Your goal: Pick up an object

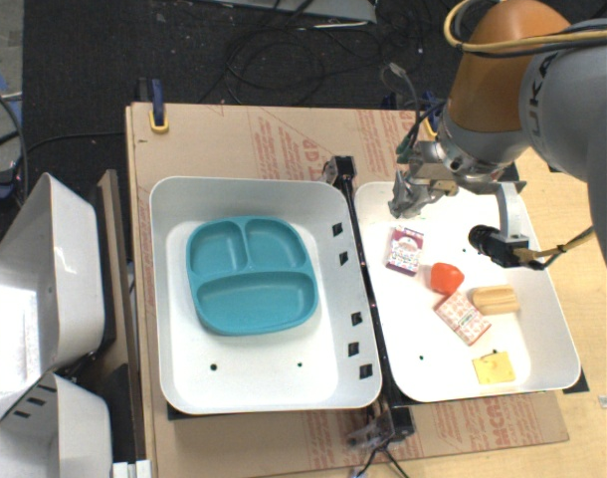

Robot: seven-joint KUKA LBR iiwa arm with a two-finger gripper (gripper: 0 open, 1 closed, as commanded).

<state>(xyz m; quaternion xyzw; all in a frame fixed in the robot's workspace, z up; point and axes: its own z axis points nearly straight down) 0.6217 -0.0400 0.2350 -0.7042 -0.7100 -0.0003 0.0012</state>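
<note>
The big grey arm (567, 88) comes in from the right. Its orange band (498, 63) sits just above the wrist. The wrist bends down and to the left. The gripper (408, 199) hangs at the end, pointing down, with nothing between its fingers.

Just one fixed camera here, mounted above the bench (244, 137) and tilted down at a slant, far enough back to fit both white bins. The arm (542, 78) comes in from the right, and the left bin (174, 267) sits off to the left of the end effector (408, 205).
</note>
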